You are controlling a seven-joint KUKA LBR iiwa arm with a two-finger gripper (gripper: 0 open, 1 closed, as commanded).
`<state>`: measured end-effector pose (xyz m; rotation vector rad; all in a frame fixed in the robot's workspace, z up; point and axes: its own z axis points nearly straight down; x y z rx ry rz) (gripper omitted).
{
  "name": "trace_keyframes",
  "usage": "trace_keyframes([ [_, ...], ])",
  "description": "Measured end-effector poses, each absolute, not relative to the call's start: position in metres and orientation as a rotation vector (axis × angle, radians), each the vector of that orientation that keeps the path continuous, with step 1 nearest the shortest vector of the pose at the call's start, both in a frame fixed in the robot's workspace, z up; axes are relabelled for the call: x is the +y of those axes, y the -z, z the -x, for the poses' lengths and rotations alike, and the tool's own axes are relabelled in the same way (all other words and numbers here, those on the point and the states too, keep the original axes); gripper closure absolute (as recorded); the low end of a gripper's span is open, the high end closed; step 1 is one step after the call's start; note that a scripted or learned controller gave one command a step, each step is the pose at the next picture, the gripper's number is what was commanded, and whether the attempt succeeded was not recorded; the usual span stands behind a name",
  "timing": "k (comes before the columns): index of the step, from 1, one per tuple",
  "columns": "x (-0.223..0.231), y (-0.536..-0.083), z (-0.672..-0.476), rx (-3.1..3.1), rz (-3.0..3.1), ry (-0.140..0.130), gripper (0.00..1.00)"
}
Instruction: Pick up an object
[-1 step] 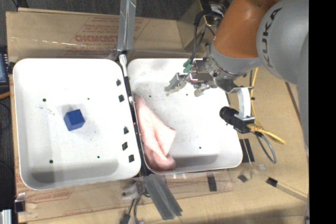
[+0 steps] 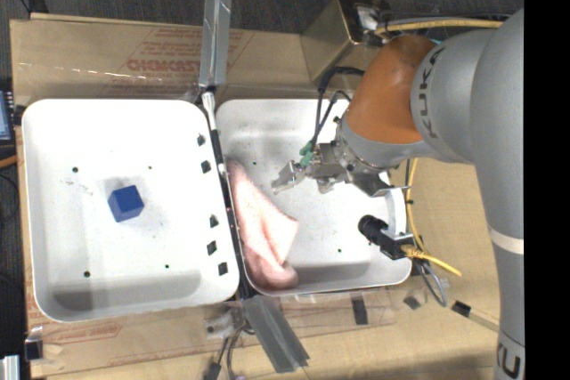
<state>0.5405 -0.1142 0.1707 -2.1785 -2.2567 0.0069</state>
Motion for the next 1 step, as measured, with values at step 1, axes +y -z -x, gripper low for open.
trace_keyframes([
  [1, -0.1289, -0.0909, -0.5353, -2.321, 2.112, -0.004, 0.00],
])
